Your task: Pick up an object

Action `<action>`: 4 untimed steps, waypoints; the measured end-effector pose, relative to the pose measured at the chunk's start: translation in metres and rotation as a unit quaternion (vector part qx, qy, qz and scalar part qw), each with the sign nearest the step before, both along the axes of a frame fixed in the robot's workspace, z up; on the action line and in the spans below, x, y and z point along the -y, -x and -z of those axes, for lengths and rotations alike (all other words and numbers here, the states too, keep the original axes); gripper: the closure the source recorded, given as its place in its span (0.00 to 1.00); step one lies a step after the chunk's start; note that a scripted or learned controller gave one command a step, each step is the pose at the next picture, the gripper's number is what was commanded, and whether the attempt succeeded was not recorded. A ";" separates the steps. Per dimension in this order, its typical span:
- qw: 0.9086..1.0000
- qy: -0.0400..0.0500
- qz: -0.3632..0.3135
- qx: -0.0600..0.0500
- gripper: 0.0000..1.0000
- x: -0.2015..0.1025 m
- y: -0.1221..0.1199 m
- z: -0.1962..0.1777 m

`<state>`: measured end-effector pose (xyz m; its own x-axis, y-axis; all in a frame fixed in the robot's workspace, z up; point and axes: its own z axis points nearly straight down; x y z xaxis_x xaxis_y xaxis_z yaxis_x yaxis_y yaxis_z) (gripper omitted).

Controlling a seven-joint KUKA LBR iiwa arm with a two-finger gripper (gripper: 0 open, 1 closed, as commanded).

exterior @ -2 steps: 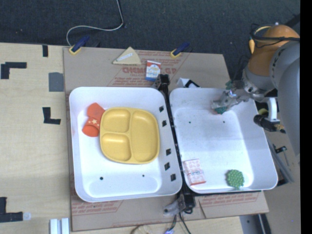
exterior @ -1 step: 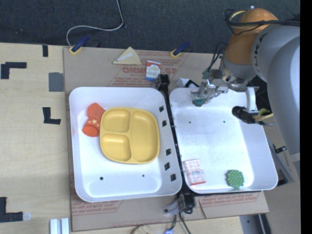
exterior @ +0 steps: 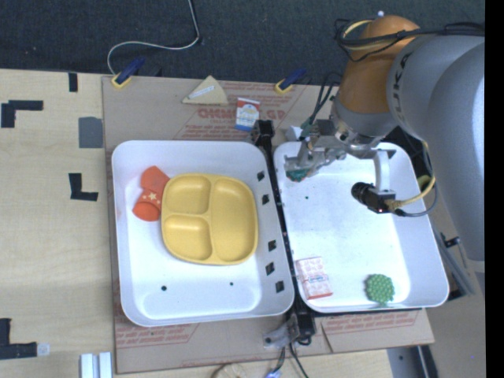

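my arm (exterior: 441, 93): running off the right edge; its upper part is cut away
my gripper (exterior: 303, 164): blurring against the right bin's (exterior: 354, 227) far corner; I am unable to tell what it is touching
orange cup (exterior: 150, 194): tucking partly behind the yellow plate (exterior: 210, 217)

Red printed lettering runs across the brown cardboard sheet (exterior: 157, 109) under the bins, along its far edge between the bins and the small card box (exterior: 247, 115), and again along its near edge, but it is too faint and small to read. The small packet (exterior: 313, 277) in the right bin (exterior: 409, 235) bears red print, likewise illegible.
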<state>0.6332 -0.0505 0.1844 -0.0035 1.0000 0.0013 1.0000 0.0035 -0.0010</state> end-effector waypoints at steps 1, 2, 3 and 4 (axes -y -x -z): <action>1.000 0.000 0.000 0.000 1.00 -0.054 0.007 0.000; 1.000 0.001 0.002 0.001 1.00 -0.007 0.015 -0.060; 1.000 0.000 0.001 -0.001 1.00 -0.053 -0.009 -0.023; 1.000 0.001 0.001 0.001 1.00 -0.018 -0.015 -0.094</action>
